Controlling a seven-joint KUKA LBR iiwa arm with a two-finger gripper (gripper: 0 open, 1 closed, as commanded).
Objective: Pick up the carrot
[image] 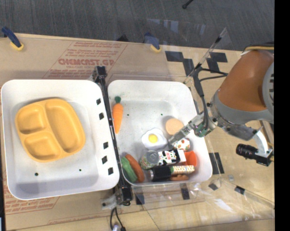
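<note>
The carrot (117, 116), orange with a green top, lies lengthwise against the left wall of the right bin (150, 88), top end pointing to the back. My gripper (180, 138) reaches in from the right and hangs low over the front right part of that bin, between a tan round piece (173, 125) and a cow-patterned carton (172, 155). It is well to the right of the carrot and not touching it.
A fried egg toy (153, 138), a can (150, 159), a black bottle (162, 173), a red item (191, 158) and a green-and-red item (131, 168) crowd the right bin's front. A yellow divided plate (49, 129) sits in the left bin (10, 172).
</note>
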